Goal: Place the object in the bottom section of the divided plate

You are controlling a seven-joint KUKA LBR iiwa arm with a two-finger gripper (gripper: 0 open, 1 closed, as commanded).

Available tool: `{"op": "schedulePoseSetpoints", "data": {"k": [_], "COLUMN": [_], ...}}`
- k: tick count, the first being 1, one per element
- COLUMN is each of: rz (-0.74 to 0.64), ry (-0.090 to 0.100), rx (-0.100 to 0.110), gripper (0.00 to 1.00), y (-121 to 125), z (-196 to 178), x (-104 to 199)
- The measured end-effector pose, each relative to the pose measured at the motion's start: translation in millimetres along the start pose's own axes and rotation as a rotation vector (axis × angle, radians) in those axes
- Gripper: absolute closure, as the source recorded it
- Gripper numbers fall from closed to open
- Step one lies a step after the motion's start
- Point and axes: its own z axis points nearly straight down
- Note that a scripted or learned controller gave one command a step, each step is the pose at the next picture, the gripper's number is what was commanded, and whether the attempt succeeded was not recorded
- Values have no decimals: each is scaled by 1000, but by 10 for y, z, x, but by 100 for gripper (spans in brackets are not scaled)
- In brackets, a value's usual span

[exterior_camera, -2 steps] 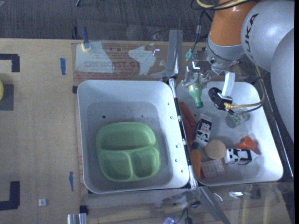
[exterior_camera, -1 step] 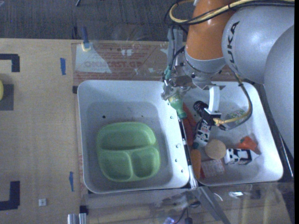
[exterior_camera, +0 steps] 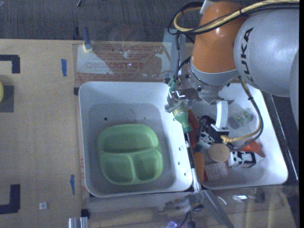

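Note:
The green divided plate [exterior_camera: 129,153] lies in the left bin [exterior_camera: 90,127], with one long section on its far side and two smaller sections on its near side. All three sections look bare. My gripper [exterior_camera: 176,103] hangs over the wall between the two bins, to the upper right of the plate. A small pale green object [exterior_camera: 181,113] sits directly under the gripper, with a red-orange piece [exterior_camera: 192,122] just beside it. The wrist hides how the green object is being touched.
The right bin [exterior_camera: 275,170] holds several items: a black-and-white patterned toy [exterior_camera: 204,139], a tan round piece [exterior_camera: 218,152], an orange carrot shape [exterior_camera: 199,163], a red packet [exterior_camera: 217,171] and a clear wrapper [exterior_camera: 241,118]. The arm's large orange and grey body covers that bin's far part.

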Motion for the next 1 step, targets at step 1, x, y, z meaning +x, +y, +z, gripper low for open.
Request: {"op": "schedulePoseSetpoints", "data": {"k": [1], "rz": [-56], "ry": [-2], "rx": [-5], "gripper": [100], "y": [217], "z": [52], "x": [581]}}
